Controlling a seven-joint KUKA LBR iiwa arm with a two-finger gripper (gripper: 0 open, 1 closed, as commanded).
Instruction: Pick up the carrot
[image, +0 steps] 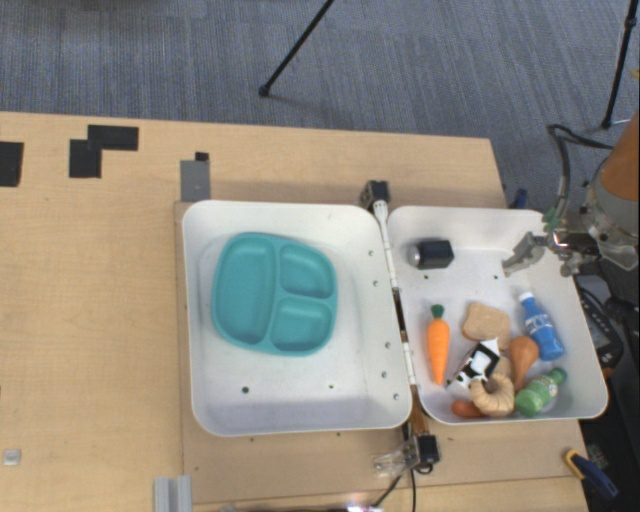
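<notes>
Carrot (438, 347): lies in the right bin (470, 240), near its left wall, green top pointing away from the camera.
Gripper (528, 252): hovers over the right bin's far right side, well apart from the carrot; whether its claw is spread or pressed together cannot be told.
Left bin (290, 405): holds a teal divided plate (273, 292).
Beside the carrot: a bread slice (486, 320) and a blue bottle (540, 327).

Grey arm with orange band (618, 185) cut off by the right edge beside the right white bin (470, 232); its two-finger gripper (530, 250) too small to judge. Reddish item (462, 408) partly hidden under a tan toy (492, 398).
</notes>
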